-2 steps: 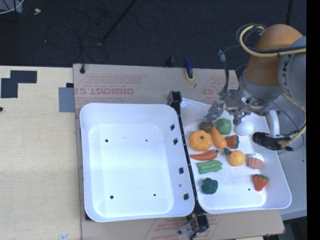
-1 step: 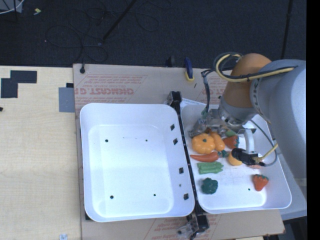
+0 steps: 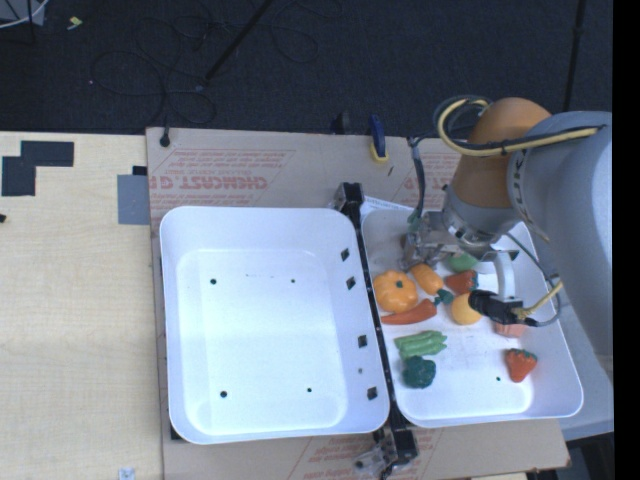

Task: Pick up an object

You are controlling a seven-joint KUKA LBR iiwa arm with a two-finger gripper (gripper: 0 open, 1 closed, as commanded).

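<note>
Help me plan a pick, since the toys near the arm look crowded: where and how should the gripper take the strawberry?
Grip the strawberry across its red body, coming straight down from above. It lies alone in the right bin, apart from the other toys, so fingers have room on both sides. The gripper is over the crowded cluster farther back.
</note>
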